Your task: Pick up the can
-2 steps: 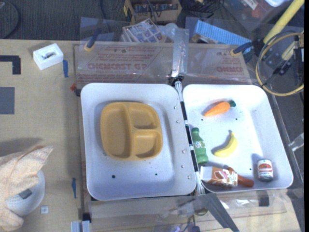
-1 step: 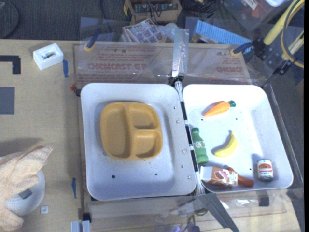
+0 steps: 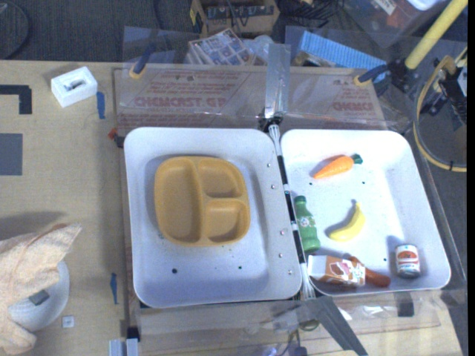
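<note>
A small can [image 3: 407,261] with a red and white label stands upright in the right bin [image 3: 386,147], close to its front right corner. Nothing touches the can. To its left, a short gap away, lies a brown and red packet [image 3: 346,271].
The right bin also holds a carrot [image 3: 335,166] at the back, a banana [image 3: 349,224] in the middle and a green bottle [image 3: 305,224] along its left wall. A yellow divided tray [image 3: 200,199] lies in the left bin [image 3: 141,273]. A white box [image 3: 73,85] sits on the bench far left.
</note>
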`<state>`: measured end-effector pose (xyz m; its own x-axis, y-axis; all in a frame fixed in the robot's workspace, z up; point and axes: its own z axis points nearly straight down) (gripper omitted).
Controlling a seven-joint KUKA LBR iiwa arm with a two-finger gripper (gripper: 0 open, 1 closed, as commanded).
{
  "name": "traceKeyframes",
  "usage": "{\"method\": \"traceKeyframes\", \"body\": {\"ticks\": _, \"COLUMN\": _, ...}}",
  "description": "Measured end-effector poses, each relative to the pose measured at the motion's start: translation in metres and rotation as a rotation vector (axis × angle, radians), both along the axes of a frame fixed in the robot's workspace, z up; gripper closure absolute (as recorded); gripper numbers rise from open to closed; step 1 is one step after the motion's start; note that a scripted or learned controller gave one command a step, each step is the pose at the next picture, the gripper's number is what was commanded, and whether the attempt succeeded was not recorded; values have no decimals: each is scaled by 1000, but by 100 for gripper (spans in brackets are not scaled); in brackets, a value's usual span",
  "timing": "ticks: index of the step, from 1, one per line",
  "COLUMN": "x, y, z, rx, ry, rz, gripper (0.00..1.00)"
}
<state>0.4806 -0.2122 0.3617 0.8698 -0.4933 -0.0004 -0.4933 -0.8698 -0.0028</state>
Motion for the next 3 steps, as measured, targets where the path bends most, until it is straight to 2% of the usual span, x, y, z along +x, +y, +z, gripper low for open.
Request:
{"method": "traceKeyframes", "body": {"ticks": 1, "x": 44, "y": -9, "z": 73, "rx": 1, "ry": -3, "rz": 319, "gripper": 100}}
{"method": "traceKeyframes", "body": {"ticks": 2, "x": 50, "y": -2, "z": -122, "rx": 2, "ry": 3, "rz": 239, "gripper": 100}}
{"method": "traceKeyframes", "body": {"ticks": 3, "x": 39, "y": -9, "z": 38, "rx": 2, "ry": -2, "rz": 188, "gripper": 100}}
